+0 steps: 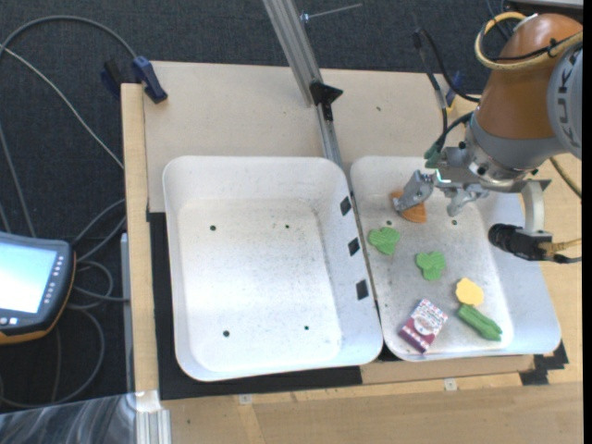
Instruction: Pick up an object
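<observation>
My gripper (435,199) hangs over the far part of the right bin (527,294), its two fingers spread apart with nothing between them. An orange object (415,214) lies just under and beside the left finger (413,192), partly covered by it. Nearer in the same bin lie two green leafy pieces (384,240) (431,265), a yellow piece (469,291), a long green piece (479,322) and a pink-and-white packet (424,324).
The left bin (185,192) sits beside the right one, separated by a raised rim with black clips (353,246). A slanted metal pole (294,40) rises from the back of the bench. A black cable part (518,240) hangs by the right bin's edge.
</observation>
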Tool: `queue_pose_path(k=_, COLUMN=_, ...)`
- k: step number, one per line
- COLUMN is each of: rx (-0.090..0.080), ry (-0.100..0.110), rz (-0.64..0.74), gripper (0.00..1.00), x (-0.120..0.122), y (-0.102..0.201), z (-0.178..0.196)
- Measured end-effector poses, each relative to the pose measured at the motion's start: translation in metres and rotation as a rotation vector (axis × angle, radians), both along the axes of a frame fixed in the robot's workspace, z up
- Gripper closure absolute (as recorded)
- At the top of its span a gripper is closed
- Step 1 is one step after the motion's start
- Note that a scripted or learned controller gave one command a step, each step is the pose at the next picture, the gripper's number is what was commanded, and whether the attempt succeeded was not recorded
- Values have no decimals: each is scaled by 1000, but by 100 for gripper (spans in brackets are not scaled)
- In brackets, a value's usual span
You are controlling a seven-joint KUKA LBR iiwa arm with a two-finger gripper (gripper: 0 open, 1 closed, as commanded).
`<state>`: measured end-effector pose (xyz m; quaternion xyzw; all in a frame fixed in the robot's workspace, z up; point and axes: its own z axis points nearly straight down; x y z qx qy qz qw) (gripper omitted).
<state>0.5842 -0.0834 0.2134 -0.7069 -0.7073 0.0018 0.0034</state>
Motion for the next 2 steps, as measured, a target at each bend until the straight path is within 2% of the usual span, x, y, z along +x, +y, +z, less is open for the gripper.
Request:
queue_pose_path(k=1, rx=-1, ry=-6, rz=0, gripper=0, x=1, y=0, z=3)
queue_pose_path(k=2, rx=-1, ry=0, rz=-1, gripper=0, x=7, y=-7, z=-50)
